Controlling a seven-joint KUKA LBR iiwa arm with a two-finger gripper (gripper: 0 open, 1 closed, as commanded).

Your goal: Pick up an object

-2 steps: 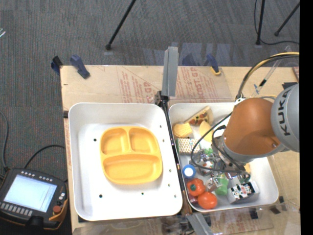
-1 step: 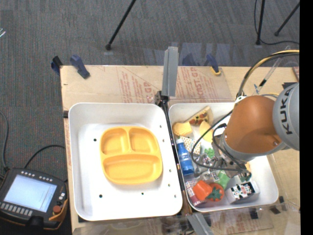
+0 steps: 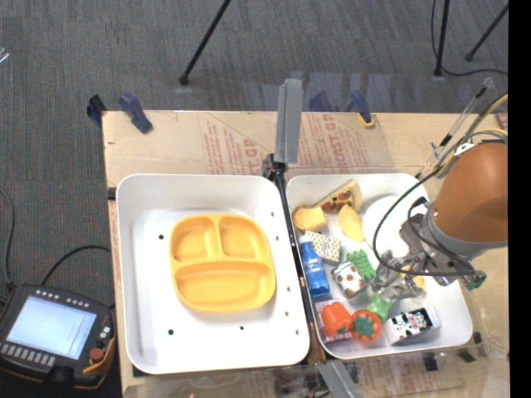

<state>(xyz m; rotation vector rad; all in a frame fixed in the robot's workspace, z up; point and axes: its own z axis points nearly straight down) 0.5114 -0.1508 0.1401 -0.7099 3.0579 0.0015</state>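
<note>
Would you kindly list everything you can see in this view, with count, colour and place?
Bins: two, white, side by side on the bench.
Divided plate: one, yellow, in the left bin.
Round plate: one, white, right bin's far side.
Pizza slice toy: one, tan and red, right bin's far edge.
Blue box: one, blue, right bin's left side.
Tomato toy: one, red-orange, right bin's near edge.
Teach pendant: one, black, lower left floor.
Arm: one, orange band, from the right.
Gripper: one, grey, over the right bin's toys.
</note>
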